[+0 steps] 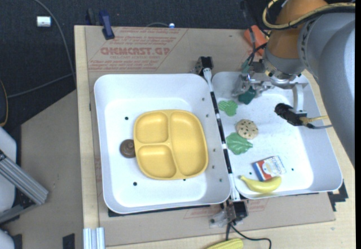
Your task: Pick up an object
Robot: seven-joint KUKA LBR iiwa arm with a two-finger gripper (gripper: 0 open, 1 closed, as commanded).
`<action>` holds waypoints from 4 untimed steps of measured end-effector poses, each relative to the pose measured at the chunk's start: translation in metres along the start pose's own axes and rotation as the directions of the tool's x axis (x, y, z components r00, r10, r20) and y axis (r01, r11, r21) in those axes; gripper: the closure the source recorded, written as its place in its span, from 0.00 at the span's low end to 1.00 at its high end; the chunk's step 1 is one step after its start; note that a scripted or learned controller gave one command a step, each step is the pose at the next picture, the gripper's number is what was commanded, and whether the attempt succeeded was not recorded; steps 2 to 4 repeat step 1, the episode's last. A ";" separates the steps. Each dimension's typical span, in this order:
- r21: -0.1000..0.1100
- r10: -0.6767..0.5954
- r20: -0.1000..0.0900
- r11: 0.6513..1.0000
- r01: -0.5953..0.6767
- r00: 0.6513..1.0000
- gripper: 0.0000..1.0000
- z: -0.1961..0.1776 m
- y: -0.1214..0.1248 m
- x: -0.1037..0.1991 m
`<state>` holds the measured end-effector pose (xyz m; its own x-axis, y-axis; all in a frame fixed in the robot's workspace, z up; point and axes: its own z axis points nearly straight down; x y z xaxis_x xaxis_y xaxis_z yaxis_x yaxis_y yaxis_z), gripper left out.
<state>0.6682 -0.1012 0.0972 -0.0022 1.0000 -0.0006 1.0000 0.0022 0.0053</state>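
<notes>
Pincer (246, 91): hung low over right bin's (316, 177) far corner; grip unreadable.
Nearby: green leaf (228, 108), cookie (247, 129).
Left bin (110, 129): held yellow tray (170, 144).

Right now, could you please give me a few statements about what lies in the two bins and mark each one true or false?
1. The yellow divided plate lies in the left bin. True.
2. The banana lies on the plate. False: it lies in the right bin, near its front edge.
3. The cookie lies in the right bin. True.
4. The end effector hovers over the left bin. False: it is over the right bin's far corner.
5. A brown round object lies beside the plate. True.
</notes>
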 end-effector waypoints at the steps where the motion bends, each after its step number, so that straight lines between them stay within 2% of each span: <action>1: 0.002 -0.001 -0.003 1.000 0.001 1.000 1.00 -0.090 -0.064 0.073; 4: 0.002 -0.001 -0.003 1.000 0.001 1.000 1.00 -0.090 -0.064 0.073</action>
